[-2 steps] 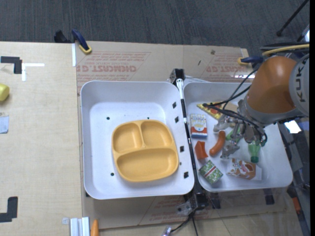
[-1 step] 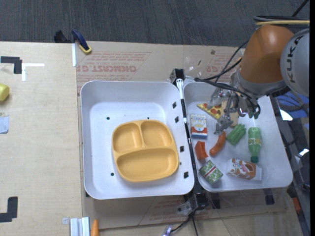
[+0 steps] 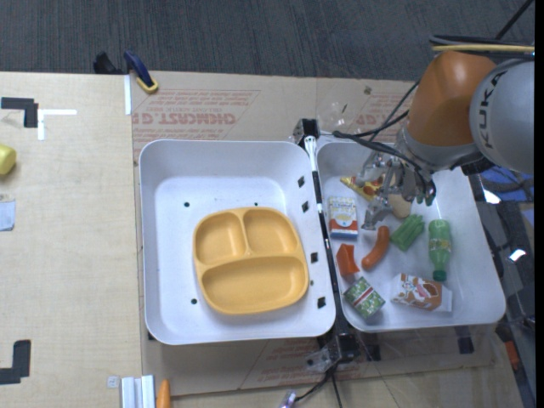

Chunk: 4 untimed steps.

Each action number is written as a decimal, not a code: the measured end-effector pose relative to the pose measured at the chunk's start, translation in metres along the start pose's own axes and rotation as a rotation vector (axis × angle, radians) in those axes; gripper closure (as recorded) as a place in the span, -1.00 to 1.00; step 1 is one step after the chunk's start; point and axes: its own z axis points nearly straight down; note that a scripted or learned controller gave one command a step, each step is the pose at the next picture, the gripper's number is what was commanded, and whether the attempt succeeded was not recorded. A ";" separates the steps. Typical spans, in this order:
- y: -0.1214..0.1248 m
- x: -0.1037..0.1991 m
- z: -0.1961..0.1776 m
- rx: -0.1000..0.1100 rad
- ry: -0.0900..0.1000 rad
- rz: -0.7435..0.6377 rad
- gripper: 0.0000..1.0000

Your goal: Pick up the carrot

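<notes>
Single fixed camera, mounted above the bench [image 3: 68, 228], looking down at a slant. Top of frame is the far side: dark floor beyond the bench edge. Both white bins fit in frame side by side, left bin [image 3: 161, 177] near centre, right bin [image 3: 472, 287] toward the right edge. Arm [image 3: 459, 100] enters from upper right. Mid-range framing, whole workspace visible, small items readable but not fine detail.

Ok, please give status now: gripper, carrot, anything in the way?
Gripper above right bin. Carrot just below it, not held. Green item beside carrot.
</notes>
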 end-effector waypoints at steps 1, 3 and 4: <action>-0.002 -0.001 0.000 0.004 0.003 0.461 -1.00; -0.041 -0.010 0.006 0.008 0.009 0.859 -1.00; 0.036 0.032 -0.094 0.008 0.010 0.881 -1.00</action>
